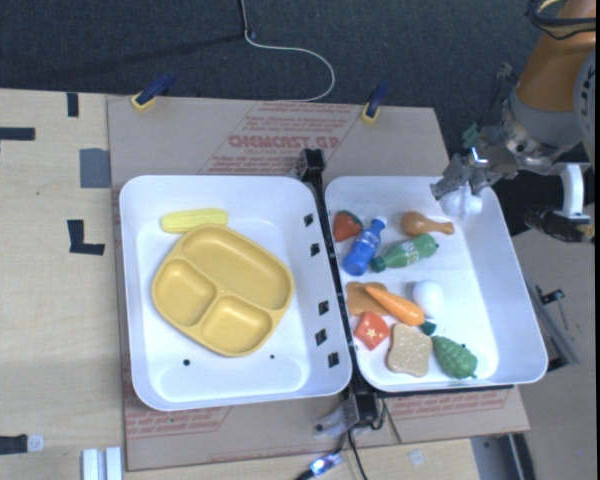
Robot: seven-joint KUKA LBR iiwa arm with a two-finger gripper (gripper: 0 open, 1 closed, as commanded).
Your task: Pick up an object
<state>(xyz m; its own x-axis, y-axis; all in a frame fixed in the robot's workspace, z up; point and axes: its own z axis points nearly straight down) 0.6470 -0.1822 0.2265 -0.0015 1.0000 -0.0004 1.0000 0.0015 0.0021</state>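
The right bin (510, 268) holds several toy foods: a red strawberry (346, 225), a blue bottle (363, 247), a green bottle (404, 253), a brown drumstick (425, 224), a white egg (427, 294), an orange carrot (393, 303), a red piece (371, 330), a slice of bread (410, 350) and a green vegetable (453, 357). My gripper (458, 194) hangs over the bin's far right corner, just right of the drumstick. Something small and white sits at its tip, and I cannot make out what it is.
The left bin (140, 298) carries a yellow divided plate (222, 289) and a yellow corn cob (193, 220) at its far side. Blue-and-yellow clamps (152, 91) (373, 101) pin the cardboard sheet behind the bins. A cable (280, 43) trails over the dark floor.
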